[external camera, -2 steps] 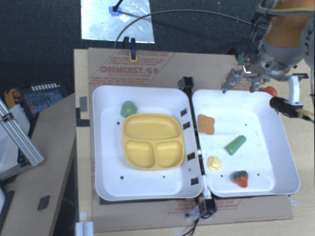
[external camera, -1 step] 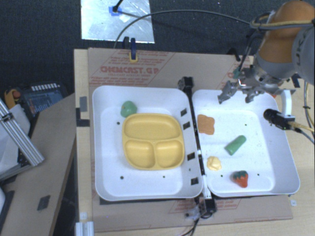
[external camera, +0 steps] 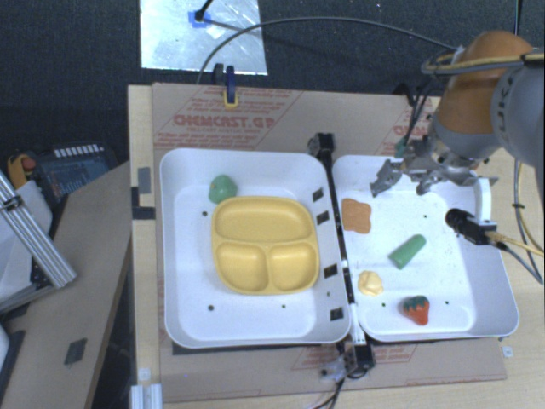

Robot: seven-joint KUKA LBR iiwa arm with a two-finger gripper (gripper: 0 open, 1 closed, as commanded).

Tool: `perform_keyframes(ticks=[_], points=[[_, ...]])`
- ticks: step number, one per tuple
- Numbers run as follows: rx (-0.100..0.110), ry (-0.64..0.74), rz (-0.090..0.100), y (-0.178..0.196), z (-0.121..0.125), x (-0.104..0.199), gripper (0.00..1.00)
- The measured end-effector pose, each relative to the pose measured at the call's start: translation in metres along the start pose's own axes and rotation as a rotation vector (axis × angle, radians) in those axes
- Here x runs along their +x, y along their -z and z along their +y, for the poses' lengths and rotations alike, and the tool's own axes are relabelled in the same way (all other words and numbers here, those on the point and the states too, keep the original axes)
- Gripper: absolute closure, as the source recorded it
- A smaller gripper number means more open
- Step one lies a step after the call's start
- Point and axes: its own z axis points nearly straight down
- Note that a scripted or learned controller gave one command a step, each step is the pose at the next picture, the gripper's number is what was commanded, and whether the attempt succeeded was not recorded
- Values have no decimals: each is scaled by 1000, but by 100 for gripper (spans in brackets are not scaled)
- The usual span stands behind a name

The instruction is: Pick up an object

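Note:
My gripper (external camera: 402, 183) hangs over the back of the right bin (external camera: 490, 296), open, with nothing between its fingers. In that bin, an orange flat piece (external camera: 357, 216) lies just in front and to the left of the gripper. A green cylinder (external camera: 407, 250) lies near the middle. A small pale yellow item (external camera: 370, 282) and a red strawberry-like item (external camera: 415, 309) sit toward the front. None of them touches the gripper.
The left bin (external camera: 183, 313) holds a yellow divided plate (external camera: 264, 243) and a small green lump (external camera: 223, 187) at its back left. A black divider (external camera: 334, 228) runs between the two bins. The arm's orange band (external camera: 477, 75) rises at the upper right.

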Motion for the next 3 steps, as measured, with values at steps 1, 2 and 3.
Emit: perform_keyframes(ticks=[1, 2, 3], points=[[1, -1, 0, -43, 1, -6, 0], [-4, -1, 0, -30, 2, -6, 100], [-5, 3, 0, 22, -5, 1, 100]])
